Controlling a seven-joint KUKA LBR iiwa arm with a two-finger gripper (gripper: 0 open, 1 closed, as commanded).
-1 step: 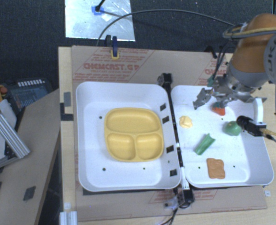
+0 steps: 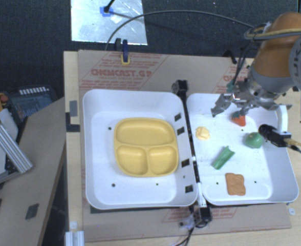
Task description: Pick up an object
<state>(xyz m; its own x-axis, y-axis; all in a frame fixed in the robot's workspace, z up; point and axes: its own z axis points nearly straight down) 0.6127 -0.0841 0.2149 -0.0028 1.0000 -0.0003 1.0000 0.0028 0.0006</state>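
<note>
- I see the bench point(image 2: 155, 68) under a brown cardboard sheet with red print, carrying two shallow white bins side by side.
- The left bin point(image 2: 97, 137) holds a yellow divided tray point(image 2: 145, 146) with three compartments, sitting roughly in its middle.
- The right bin point(image 2: 273, 183) holds the loose items I could pick from, all lying apart from each other.
- The arm point(image 2: 283, 50) comes in from the right of the camera view, its orange band high above the far right corner of the right bin.
- The gripper point(image 2: 231, 102) hangs over the far part of the right bin; its dark fingers look spread apart, with nothing between them that I can make out.
- A small orange-red piece point(image 2: 238, 120) lies just below the gripper; from this slant I cannot tell whether they touch.
- A green round piece point(image 2: 253, 140) rests near the right wall, just beside a black fitting point(image 2: 271, 134) on the bin's edge.
- A long green piece point(image 2: 222, 157) lies tilted near the bin's middle.
- An orange-brown flat piece point(image 2: 235, 184) sits toward the near edge.
- A pale yellow lump point(image 2: 202, 133) lies close to the divider between the bins.
</note>
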